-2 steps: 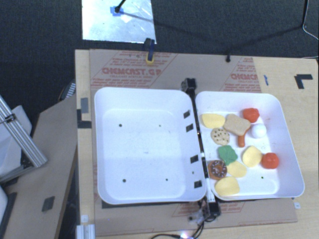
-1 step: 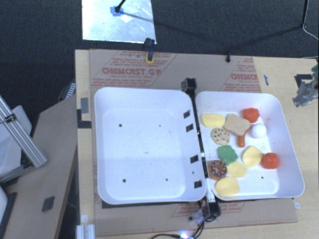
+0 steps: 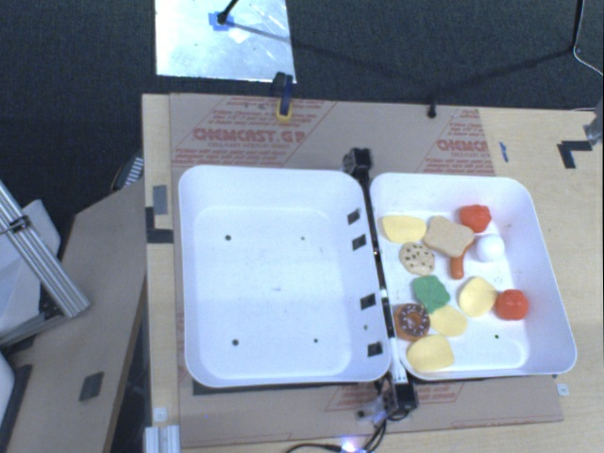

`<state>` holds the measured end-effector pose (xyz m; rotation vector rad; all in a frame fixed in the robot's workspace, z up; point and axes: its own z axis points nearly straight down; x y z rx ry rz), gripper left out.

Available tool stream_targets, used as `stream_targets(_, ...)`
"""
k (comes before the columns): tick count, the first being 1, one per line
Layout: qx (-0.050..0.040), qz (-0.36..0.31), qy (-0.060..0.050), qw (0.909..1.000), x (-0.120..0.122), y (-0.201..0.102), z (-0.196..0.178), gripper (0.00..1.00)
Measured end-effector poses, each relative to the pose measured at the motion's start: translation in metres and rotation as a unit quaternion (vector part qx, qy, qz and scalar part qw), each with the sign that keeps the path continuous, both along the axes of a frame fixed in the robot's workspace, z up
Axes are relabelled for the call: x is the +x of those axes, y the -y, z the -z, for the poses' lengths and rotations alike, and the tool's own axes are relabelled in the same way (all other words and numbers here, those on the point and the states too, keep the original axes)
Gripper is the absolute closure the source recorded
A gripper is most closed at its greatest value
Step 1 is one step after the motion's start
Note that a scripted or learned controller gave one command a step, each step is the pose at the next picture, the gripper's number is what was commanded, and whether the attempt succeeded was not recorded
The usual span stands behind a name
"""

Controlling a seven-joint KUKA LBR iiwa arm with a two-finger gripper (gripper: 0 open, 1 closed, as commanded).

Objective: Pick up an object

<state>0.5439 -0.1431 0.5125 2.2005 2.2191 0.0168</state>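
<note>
Gripper state can't be told tbh, and with the toys (image 3: pixel 444 281) so crowded in the right bin (image 3: pixel 543 239), two could easily get pinched together.

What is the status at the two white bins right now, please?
Right white bin holds a cluster of toy food. Red tomato-like piece sits apart at the cluster's edge, nothing over it. Left white bin alongside.

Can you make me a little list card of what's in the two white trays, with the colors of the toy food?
left bin: holds no toys
right bin: all the toy food
red: tomato, second tomato
white: egg
tan: bread, cookie
green: green piece
yellow: four pieces, one at
brown: donut
orange: carrot
</note>
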Motion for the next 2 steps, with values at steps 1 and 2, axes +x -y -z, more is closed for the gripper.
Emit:
stream_targets(1, 0.0003, 0.004, -0.006, 1.0000, 0.002, 0.034, -0.025, 1.00)
stream_targets(2, 0.0046, -0.001, -0.017, 0.9998, -0.046, -0.068, 0.174, 1.00)
